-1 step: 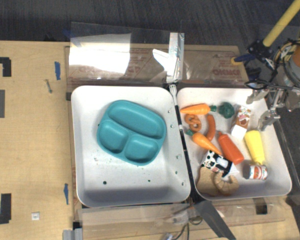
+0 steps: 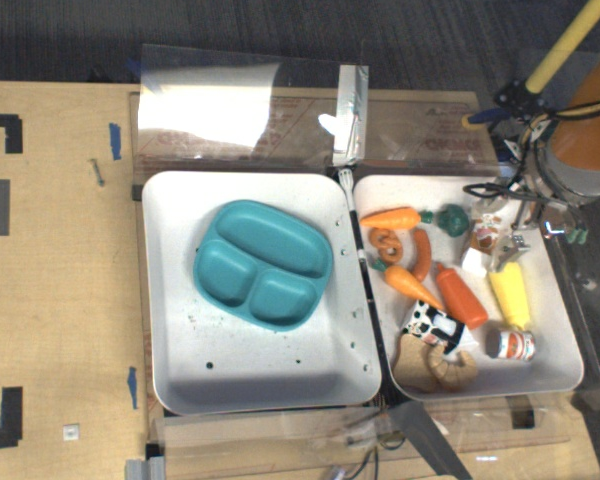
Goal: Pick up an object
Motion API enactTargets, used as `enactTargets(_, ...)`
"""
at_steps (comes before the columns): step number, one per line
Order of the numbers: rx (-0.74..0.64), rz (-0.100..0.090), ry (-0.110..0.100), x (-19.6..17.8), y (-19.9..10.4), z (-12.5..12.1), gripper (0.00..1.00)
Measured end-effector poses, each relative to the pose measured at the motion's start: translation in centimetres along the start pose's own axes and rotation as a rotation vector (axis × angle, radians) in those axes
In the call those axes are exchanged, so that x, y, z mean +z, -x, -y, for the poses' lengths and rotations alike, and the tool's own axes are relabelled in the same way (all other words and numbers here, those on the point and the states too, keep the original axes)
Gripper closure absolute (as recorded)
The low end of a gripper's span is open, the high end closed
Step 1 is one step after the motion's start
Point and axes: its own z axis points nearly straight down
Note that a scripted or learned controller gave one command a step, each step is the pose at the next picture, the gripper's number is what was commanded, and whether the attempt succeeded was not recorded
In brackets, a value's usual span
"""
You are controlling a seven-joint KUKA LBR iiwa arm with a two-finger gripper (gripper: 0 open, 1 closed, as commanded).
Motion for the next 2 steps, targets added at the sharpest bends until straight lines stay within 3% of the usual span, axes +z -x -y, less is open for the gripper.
enactTargets(1,-0.057,-0.028,0.011,3.1,-2.9,-7.7,0.0)
enactTargets(2,-0.2,-0.031,0.012,0.9,-4.7,-11.1,0.0)
